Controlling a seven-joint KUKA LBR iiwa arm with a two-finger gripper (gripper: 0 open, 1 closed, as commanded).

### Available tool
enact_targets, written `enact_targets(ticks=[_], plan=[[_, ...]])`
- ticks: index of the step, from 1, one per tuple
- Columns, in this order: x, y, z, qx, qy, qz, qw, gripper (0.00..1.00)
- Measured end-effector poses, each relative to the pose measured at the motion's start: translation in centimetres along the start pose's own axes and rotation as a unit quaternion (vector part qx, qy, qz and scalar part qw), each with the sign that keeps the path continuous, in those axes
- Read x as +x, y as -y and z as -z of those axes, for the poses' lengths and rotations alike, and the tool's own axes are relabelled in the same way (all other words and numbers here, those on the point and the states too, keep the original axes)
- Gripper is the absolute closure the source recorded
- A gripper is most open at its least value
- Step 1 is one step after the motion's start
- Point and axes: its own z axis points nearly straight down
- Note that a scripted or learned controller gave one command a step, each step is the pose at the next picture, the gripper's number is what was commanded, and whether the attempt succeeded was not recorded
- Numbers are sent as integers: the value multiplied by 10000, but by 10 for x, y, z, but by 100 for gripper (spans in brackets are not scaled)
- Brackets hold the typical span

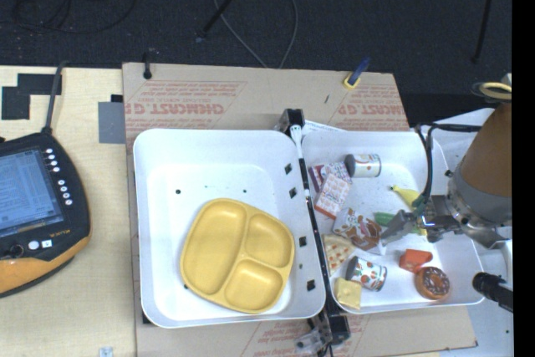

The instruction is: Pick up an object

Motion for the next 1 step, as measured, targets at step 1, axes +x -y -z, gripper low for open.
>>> enact_targets(ticks=[1], plan=[[-63, -10, -102, 13, 3, -11, 10000, 0]])
